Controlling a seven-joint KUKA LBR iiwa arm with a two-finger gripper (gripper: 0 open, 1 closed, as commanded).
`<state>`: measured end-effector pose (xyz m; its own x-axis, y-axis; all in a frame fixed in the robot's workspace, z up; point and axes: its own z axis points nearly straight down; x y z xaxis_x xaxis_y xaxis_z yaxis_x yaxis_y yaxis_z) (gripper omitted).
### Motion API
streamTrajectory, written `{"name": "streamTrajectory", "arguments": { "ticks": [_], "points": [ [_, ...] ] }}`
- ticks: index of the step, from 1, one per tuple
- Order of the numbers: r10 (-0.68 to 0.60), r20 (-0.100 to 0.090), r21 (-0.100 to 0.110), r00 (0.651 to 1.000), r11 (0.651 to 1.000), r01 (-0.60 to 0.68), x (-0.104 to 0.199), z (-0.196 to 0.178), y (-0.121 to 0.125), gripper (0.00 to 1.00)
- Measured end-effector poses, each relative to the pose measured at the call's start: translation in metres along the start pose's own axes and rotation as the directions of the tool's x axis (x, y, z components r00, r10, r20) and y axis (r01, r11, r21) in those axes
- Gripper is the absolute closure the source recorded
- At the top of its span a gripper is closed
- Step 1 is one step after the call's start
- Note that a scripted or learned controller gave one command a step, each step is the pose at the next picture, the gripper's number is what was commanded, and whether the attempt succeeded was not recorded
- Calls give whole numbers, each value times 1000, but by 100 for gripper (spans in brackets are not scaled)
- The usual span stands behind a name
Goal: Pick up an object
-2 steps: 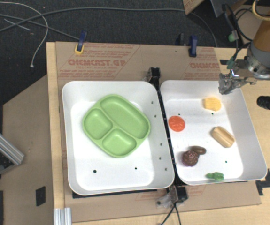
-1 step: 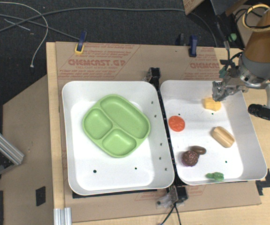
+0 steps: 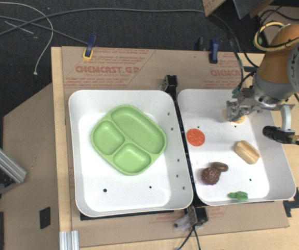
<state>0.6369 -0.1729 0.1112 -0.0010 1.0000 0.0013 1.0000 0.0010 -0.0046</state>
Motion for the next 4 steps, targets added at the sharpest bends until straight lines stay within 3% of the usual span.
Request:
{"name": "streamTrajectory", "arguments": {
  "ticks": [1,2,3,4],
  "points": [
    [0,1,-6,1000,1000,0,0,-15,1,100],
    [-1,3,-10,1000,1000,1,5,-75,9,100],
    [0,2,-9,1000,1000,0,5,-100,9,100],
    [-1,0,-2,1000,1000,1,50,-94,-14,100]
  ]
}}
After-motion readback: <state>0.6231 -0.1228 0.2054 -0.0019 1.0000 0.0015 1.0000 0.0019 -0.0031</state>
